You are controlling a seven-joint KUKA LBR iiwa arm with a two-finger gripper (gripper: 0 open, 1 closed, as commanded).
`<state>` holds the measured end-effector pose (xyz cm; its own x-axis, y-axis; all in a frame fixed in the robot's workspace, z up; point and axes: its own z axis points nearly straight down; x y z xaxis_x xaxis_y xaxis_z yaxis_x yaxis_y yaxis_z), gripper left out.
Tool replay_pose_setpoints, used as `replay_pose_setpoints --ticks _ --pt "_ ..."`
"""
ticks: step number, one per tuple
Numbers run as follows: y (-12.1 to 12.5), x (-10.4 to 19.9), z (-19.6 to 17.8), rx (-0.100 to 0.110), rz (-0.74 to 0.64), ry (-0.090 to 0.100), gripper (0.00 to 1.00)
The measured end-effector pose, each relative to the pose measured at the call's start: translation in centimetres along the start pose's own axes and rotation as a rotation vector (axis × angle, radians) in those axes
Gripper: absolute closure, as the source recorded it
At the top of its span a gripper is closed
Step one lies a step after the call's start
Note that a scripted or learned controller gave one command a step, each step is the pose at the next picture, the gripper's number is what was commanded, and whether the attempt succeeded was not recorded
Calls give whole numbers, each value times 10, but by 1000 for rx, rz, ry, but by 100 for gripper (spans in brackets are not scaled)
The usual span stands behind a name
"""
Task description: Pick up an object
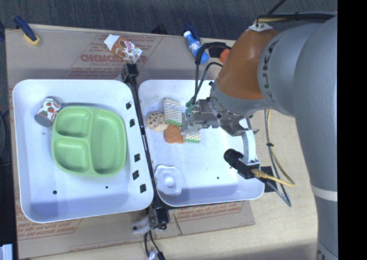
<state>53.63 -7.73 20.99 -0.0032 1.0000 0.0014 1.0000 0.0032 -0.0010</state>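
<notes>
"KUKA" lettering on arm (275, 69) (partly visible), "CHEMCHAMP" on cardboard (94, 58)

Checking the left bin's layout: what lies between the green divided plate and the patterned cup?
Nothing lies between them. In the camera view the patterned cup rests against the upper left edge of the green divided plate.

The grey arm (304, 75) reaches in from the right, its orange band (243, 63) sitting just above the wrist. The wrist bends down and leftward, and the hand (192, 120) hangs low, pointing down. Cables loop along the wrist's sides.
</notes>
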Motion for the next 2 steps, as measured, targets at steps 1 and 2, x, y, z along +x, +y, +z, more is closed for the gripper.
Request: replay_pose_setpoints --ticks 1,2 --pt "0 0 1 1 0 0 0" --pt "0 0 1 1 0 0 0"
